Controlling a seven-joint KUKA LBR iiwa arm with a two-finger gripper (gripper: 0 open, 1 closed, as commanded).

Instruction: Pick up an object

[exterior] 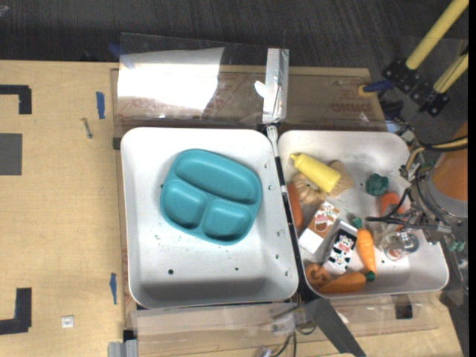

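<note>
The right bin [428,274] holds a heap of small toys. A yellow bottle [316,171] lies at its back left, and a teal lump [377,183] sits towards the back right. An orange carrot [366,250] stands near the middle, and another carrot [343,281] lies along the front wall. A black-and-white spotted box [341,250] and a small printed card [325,218] rest between them. My gripper [398,233] hangs low over the right side of this bin, just right of the upright carrot, with the orange-banded wrist [452,184] behind it.
The left bin [141,259] carries a teal divided plate [211,194]. A clear plastic sheet [193,88] and a metal strip [275,84] lie behind the bins. Yellow-handled tools [439,28] stand at the back right. Bare wooden benchtop [52,214] spreads to the left.
</note>
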